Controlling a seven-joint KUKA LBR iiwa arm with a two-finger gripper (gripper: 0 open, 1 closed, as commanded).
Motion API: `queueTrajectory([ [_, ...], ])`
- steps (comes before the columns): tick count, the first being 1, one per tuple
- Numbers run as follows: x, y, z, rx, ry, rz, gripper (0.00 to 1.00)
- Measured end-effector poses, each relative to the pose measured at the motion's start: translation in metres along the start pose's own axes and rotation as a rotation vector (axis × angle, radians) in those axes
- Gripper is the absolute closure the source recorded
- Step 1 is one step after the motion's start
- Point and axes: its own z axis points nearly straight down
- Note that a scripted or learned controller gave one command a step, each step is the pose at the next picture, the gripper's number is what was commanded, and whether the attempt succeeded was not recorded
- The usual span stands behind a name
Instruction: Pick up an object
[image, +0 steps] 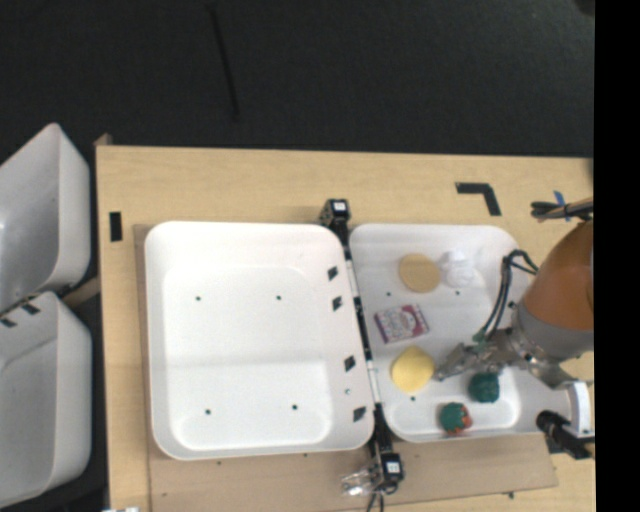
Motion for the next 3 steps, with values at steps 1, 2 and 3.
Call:
queueTrajectory([
  [1, 0.0009, 0.0, 0.0, 0.0, 0.0, 0.002, 0.0],
  [2, -0.0008, 0.0003, -0.0002, -0.002, -0.001, 0.004, 0.0],
  [3, 0.0049, 0.0001, 0.0001, 0.0, 0.001, -0.001, 0.0],
])
